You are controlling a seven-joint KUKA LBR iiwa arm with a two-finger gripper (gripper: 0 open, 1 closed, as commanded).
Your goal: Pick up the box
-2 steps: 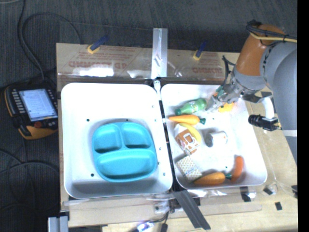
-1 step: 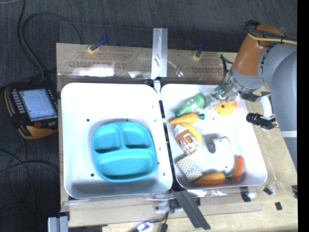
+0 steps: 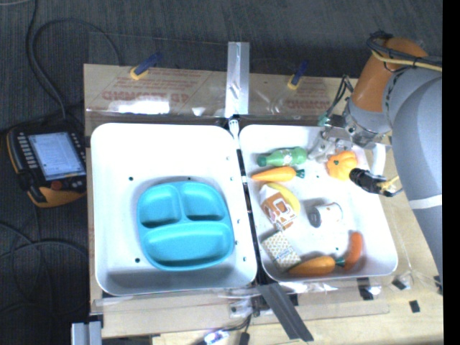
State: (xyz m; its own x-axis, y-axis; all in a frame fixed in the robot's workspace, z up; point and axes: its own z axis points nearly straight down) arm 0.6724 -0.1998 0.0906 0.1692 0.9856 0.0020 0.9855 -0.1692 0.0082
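Reaching arm (image 3: 420,135): the grey KUKA arm, orange band above the wrist, is coming in from the right and hanging over the far right corner of the right bin.
Left bin (image 3: 115,157): it is sitting beside its twin and carrying one item.
Right bin (image 3: 374,221): it is holding all the clutter, touching the left bin along the middle divide.
Plate (image 3: 187,225): a blue divided plate is lying flat in the middle of the left bin.
Pendant (image 3: 49,160): a handheld screen unit is resting on the dark floor, left of the bench.
Gripper (image 3: 325,144): it is hovering at the far edge of the right bin, between the green bottle and the orange fruit; from where I am standing I cannot tell whether it is open or closed, and it is nowhere near the box.
Box (image 3: 278,213): the orange-and-white box is lying tilted near the left wall of the right bin, partly over the banana, well apart from the gripper.
Green bottle (image 3: 282,156): it is lying on its side at the far end, just beyond the carrot.
Carrot (image 3: 273,173): it is lying crosswise just beside the bottle.
Banana (image 3: 286,191): it is curving around the box's far side.
White cup (image 3: 327,214): it is lying tipped over, right of the box.
Patterned packet (image 3: 280,250): it is resting near the bin's front, just this side of the box.
Orange fruit (image 3: 341,162): it is sitting just right of the gripper.
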